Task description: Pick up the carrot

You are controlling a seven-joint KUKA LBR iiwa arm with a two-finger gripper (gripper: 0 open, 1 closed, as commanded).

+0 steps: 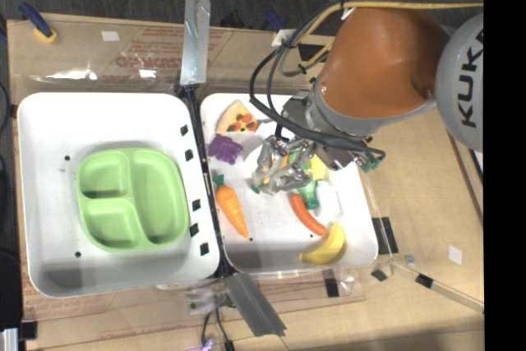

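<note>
Hovering over the middle of the right bin (355,252), the gripper (278,168) hangs beside the carrot (231,209) — whether it is spread or pressed together cannot be told. The carrot lies along that bin's left wall; a good grasp would straddle its thick middle — clear of the wall.

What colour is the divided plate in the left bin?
Light green: the divided plate shows plainly in the camera view, lying in the white left bin.
</note>
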